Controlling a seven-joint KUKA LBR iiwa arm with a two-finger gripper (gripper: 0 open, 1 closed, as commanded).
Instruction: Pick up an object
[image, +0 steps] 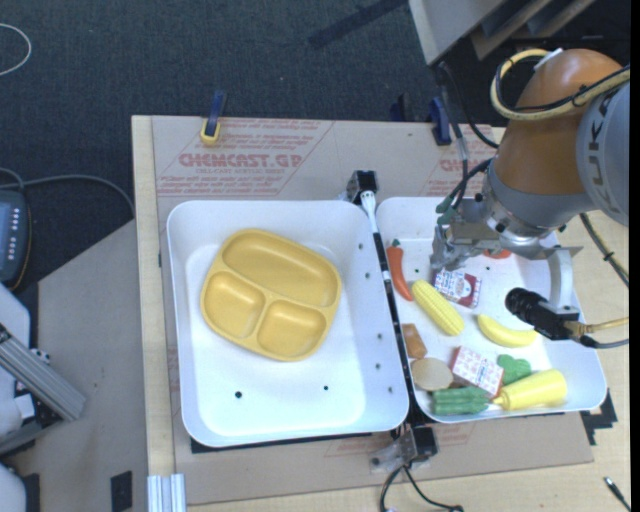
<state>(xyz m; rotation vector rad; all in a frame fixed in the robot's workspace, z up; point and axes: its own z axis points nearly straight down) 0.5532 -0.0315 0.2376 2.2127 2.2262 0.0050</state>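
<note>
The right bin (590, 385) holds several toy foods. My gripper (453, 262) hangs low over the bin's upper left part, right above a small red and white packet (459, 288). Just below and left of it lies a yellow corn cob (437, 307), and a red chili (399, 272) lies along the bin's left wall. A yellow banana (506, 332) rests right of the corn. At the front are a red and white box (476, 370), a green vegetable (459, 401), a yellow cob-like piece (533, 390) and a tan round piece (432, 374).
The left bin (190, 300) holds a yellow three-compartment plate (270, 293). A black cable fitting (538, 312) hangs from the arm over the right bin's right side. Blue and yellow clamps (212, 118) sit on the cardboard at the back.
</note>
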